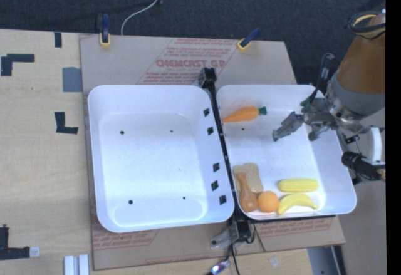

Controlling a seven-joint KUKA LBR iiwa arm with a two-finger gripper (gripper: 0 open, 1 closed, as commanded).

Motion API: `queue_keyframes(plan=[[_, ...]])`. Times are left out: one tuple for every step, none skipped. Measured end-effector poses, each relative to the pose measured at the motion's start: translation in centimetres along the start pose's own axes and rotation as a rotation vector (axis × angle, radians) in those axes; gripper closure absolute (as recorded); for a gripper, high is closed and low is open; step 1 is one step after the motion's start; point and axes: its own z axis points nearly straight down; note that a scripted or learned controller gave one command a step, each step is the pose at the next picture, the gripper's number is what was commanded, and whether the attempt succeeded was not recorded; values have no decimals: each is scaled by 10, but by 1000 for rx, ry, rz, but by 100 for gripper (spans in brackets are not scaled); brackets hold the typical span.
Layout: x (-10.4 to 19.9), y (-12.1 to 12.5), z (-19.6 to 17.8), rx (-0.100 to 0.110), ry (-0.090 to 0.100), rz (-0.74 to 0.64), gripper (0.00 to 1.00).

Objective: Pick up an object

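1. Now gripper (299, 129) spread wide, grasping nothing, hovering over right bin (326, 161).
2. Carrot (242, 114) just left, apart.
3. Below: bananas (298, 194), orange (267, 202), bread (247, 176).
4. Left bin (150, 98) far left.

Smooth white plastic bins (150, 95) sit on matt brown cardboard (188, 61).

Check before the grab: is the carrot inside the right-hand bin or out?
Inside: the carrot lies on the floor of the right-hand bin, near its far left corner.
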Motion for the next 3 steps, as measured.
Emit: queue_keyframes(plan=[[27, -55, 0, 3, 1, 1, 0], [40, 10, -64, -10, -2, -4, 0], [79, -15, -103, -5, 1, -5, 0]])
